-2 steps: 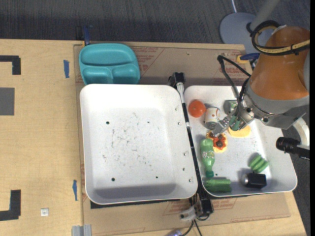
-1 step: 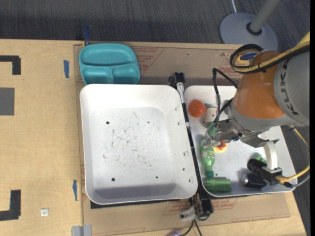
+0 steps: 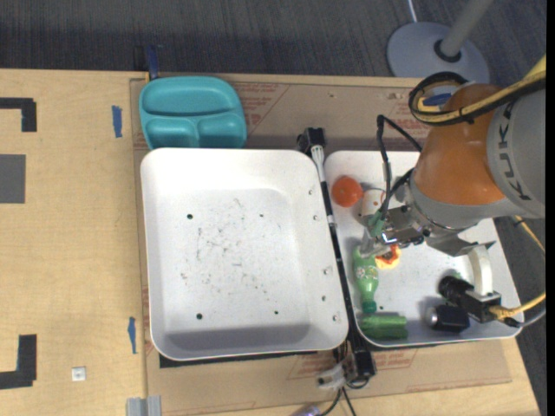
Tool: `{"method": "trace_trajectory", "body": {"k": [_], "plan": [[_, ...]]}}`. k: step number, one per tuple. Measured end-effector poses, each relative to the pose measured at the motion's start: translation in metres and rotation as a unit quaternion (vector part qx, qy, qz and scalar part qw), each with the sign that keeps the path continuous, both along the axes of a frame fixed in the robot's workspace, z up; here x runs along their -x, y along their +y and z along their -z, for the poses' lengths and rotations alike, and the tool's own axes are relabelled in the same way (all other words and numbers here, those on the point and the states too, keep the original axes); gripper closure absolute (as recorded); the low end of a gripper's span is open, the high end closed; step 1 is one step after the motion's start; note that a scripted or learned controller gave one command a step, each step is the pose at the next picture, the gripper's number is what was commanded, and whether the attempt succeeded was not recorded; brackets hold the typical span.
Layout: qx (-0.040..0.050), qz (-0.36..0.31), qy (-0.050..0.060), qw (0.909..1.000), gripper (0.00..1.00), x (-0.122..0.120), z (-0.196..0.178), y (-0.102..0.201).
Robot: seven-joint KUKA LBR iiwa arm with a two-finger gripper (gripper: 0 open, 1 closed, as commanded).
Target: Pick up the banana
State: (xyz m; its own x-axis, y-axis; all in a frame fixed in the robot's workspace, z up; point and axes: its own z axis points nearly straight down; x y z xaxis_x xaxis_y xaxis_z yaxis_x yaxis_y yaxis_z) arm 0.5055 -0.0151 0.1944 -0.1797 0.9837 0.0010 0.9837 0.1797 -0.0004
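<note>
My gripper (image 3: 387,235) hangs low over the middle of the right bin (image 3: 416,336), under the orange wrist band. Just below it a small orange and yellow piece (image 3: 388,259) peeks out; I cannot tell whether this is the banana. The wrist and arm cover the bin's middle and upper right part, hiding whatever lies under them.
In the right bin lie an orange round thing (image 3: 347,191) at the upper left, a green bottle (image 3: 368,281) along the left wall, and a green cylinder (image 3: 384,324) at the front. The large left bin (image 3: 173,319) adjoins it. A teal tray (image 3: 192,111) stands behind.
</note>
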Motion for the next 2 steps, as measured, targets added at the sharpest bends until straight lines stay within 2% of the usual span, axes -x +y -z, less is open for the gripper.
{"method": "trace_trajectory", "body": {"k": [2], "plan": [[0.0008,-0.001,-0.003,1.0,1.0,-0.0019,-0.0199,0.0003]]}}
